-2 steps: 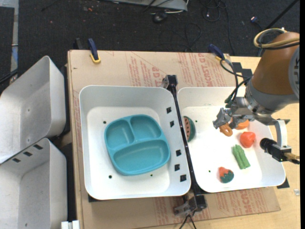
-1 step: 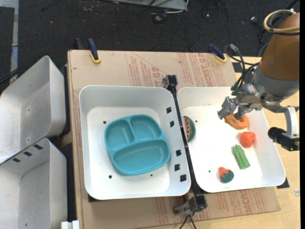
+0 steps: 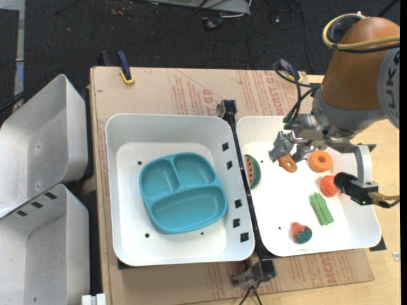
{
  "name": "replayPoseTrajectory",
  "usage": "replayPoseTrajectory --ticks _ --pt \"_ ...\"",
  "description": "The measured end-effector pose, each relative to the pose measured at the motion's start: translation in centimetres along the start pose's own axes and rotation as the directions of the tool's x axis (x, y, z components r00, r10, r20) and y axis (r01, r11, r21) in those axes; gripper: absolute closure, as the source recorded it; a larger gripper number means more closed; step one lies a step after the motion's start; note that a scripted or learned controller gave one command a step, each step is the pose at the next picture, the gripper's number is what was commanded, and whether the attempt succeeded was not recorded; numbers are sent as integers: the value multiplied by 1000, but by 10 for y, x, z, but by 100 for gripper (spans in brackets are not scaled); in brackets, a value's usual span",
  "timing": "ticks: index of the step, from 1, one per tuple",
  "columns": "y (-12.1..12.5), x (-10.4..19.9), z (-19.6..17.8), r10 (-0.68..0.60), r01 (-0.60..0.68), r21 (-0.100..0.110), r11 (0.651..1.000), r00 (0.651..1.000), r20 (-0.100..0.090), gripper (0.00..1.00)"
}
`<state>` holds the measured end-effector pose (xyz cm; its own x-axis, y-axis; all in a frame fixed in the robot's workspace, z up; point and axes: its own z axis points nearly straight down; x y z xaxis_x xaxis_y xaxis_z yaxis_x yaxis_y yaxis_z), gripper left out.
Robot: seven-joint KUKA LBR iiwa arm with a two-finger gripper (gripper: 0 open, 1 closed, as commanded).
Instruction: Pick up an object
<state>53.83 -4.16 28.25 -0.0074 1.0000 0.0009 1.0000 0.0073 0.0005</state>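
Over the right bin (image 3: 365,237), gripper (image 3: 286,152): finger state cannot be told; a small orange ring-like piece (image 3: 288,165) sits just below it. Nearby lie an orange ring (image 3: 320,162), green stick (image 3: 321,208), watermelon slice (image 3: 253,171). Left bin (image 3: 121,170) holds a teal divided plate (image 3: 183,192).

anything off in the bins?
One oddity: the watermelon slice toy sits jammed against the right bin's left wall, apart from the other toys. The teal divided plate lies slightly askew in the left bin.

Glossy teal plastic tray (image 3: 183,192), smooth white plastic bins (image 3: 121,138), matt brown cardboard bench top (image 3: 184,91)
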Motion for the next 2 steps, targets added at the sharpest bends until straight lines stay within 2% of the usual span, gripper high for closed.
replayPoseTrajectory --ticks 1,2 --pt "-12 55 0 -1 1 2 1000 1000 -1 100" --pt "-22 115 19 -2 2 3 1000 1000 0 100"
